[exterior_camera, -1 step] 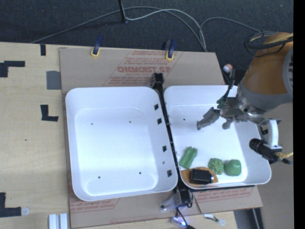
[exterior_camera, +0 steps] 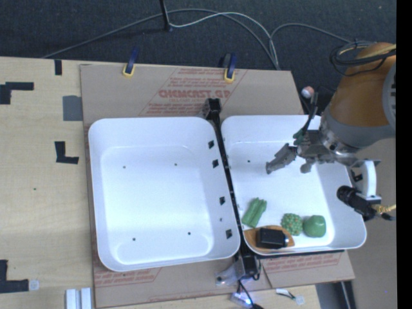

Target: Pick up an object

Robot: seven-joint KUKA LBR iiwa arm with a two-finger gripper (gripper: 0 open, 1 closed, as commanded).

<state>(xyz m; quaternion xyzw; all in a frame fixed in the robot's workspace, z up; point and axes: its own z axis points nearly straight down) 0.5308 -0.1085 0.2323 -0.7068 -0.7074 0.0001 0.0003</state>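
From my seat I see the arm (exterior_camera: 360,102) reaching in from the right over the right bin (exterior_camera: 257,131), with the gripper (exterior_camera: 291,161) hanging above that bin's upper middle. Its two fingers are spread apart, one pointing left and down, the other shorter and nearer the wrist, and I see nothing between them.

The objects I could pick all lie along the right bin's near edge, well apart from the gripper and below it in the view. A green ribbed piece (exterior_camera: 255,212) lies tilted near the divider between the bins. Just beside it, a black block (exterior_camera: 271,238) rests on an orange piece (exterior_camera: 283,232). To their right sit a knobbly green lump (exterior_camera: 291,223) and a smooth green round object (exterior_camera: 315,226), touching or nearly so.

The left bin (exterior_camera: 109,140) sits alongside on the table (exterior_camera: 32,172).
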